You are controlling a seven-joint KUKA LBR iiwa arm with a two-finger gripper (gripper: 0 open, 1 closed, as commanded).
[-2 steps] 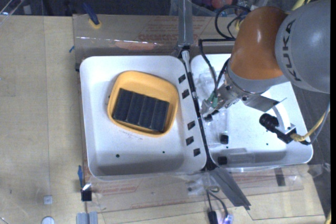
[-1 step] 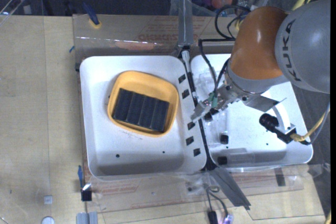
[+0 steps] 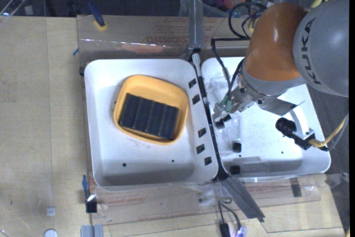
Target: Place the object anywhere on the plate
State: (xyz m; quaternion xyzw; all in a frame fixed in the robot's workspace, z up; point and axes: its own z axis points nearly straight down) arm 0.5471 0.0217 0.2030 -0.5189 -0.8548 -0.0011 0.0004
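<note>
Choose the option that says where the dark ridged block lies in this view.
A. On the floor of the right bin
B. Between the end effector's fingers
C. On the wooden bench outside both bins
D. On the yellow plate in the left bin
D: the dark ridged block rests flat on the yellow plate, which sits in the left bin, apart from the end effector over the right bin.

Grey arm (image 3: pixel 327 41) lettered KUKA, broad orange band (image 3: pixel 273 44), black cables beside it.
</note>
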